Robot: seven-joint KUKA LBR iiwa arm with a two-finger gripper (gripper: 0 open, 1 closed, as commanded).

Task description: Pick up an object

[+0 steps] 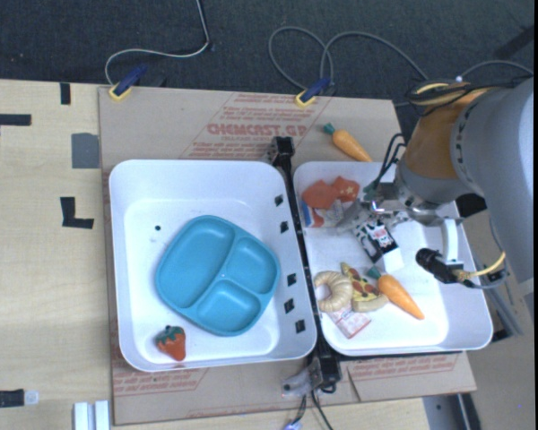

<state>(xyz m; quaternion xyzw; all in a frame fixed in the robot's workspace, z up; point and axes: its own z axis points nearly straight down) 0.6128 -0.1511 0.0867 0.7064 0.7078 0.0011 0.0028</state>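
Observation:
The right bin (466, 330) holds a heap of toy food: a red-orange piece (327, 193) at the back left, a carrot (400, 296), a pale croissant-like piece (335, 291), and a flat white card (351, 322) near the front. My gripper (374, 225) hangs low over the middle of this bin, beside the red-orange piece and behind the carrot. Its dark tip is small and cluttered, and nothing shows clearly in it. The arm (448, 150) comes in from the right.
The left bin (125, 195) carries a blue divided plate (217, 273) and a toy strawberry (170, 342) at its front left corner. Another carrot (348, 142) lies on the cardboard behind the right bin. Cables run across the dark floor at the back.

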